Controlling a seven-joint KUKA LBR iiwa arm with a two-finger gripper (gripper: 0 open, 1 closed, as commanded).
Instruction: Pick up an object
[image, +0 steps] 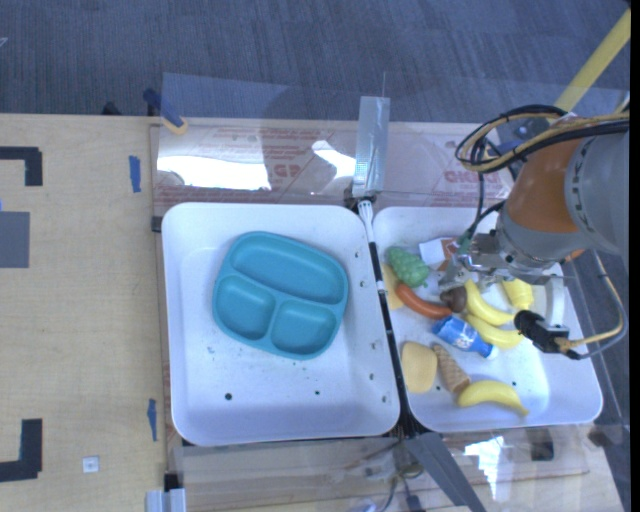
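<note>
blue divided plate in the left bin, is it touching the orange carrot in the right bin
Apart. The camera view shows the blue divided plate in the left bin, the orange carrot across the rims in the right bin.

Left bin (190, 400) white with a few dark specks, holding a teal-blue divided plate (280, 292). Right of it, second bin (575, 400) also white. In that bin: green leafy toy (408, 266), orange-red carrot (422, 302), blue can with white label (466, 334), yellow bananas (492, 396) (490, 310), pale yellow lump (418, 366), tan waffle-patterned cone (452, 370). Arm (590, 190) grey, orange band, black cables. Bench (80, 300) light wood, blue tape bits, black marks left of the bins
</note>
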